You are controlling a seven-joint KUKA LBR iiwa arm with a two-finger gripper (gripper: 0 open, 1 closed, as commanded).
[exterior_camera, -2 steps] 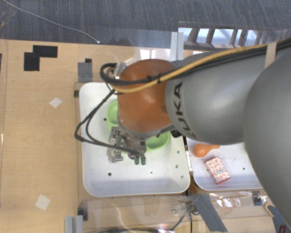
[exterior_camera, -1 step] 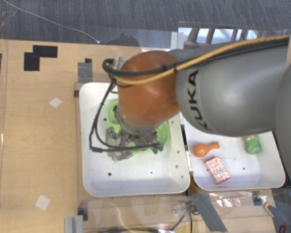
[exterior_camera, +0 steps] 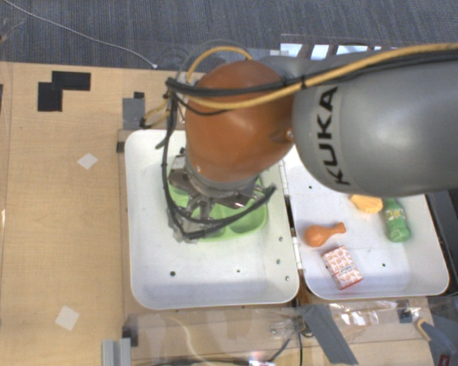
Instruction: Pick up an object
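Arm [exterior_camera: 382, 120] reaches in from the right, wrist with its orange band [exterior_camera: 233, 124] hanging straight down over the left bin [exterior_camera: 149, 280]. Gripper [exterior_camera: 206, 212] sits low in that bin, ringed by black cable loops, directly over a green item [exterior_camera: 248, 219].

Green item: pale green, shape mostly hidden under the wrist; could be a cup or bowl, cannot say. It lies in the bin's upper middle part, touching or nearly touching the gripper hardware.

Claw state: cannot tell. The wrist and cables cover the business end, so whether it is spread or closed, or has anything in it, is not readable from this angle.

Right bin [exterior_camera: 435, 277] carries 4 things, all well apart from the gripper: an orange item with a narrow neck [exterior_camera: 320, 235], a red-and-white packet [exterior_camera: 342, 268] just below it, a yellow-orange piece [exterior_camera: 366, 203] and a green bottle [exterior_camera: 397, 221] beside that.

Step in hand, as judged: the descent-and-grasp stage on the green item, not the lift. No sign the item is off the bin floor.

Next move calls for: closing firmly on the green item if not already done, then a straight vertical lift, clear of the bin wall. A rounded, smooth target may slip from a 2-finger pinch; the lift would be the check.
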